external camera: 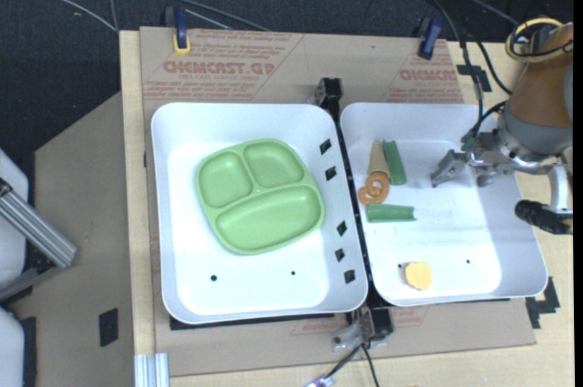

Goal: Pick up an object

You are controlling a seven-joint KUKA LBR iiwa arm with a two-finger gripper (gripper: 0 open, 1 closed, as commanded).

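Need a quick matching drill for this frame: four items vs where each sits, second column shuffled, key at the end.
Items:
1. green divided plate
2. orange ring
3. yellow piece
4. end effector

Places:
A. right bin, near front edge
B. left bin, middle
C. over right bin, toward its right side
D. right bin, near the divider, between two green sticks

Pairs: 1-B, 2-D, 3-A, 4-C
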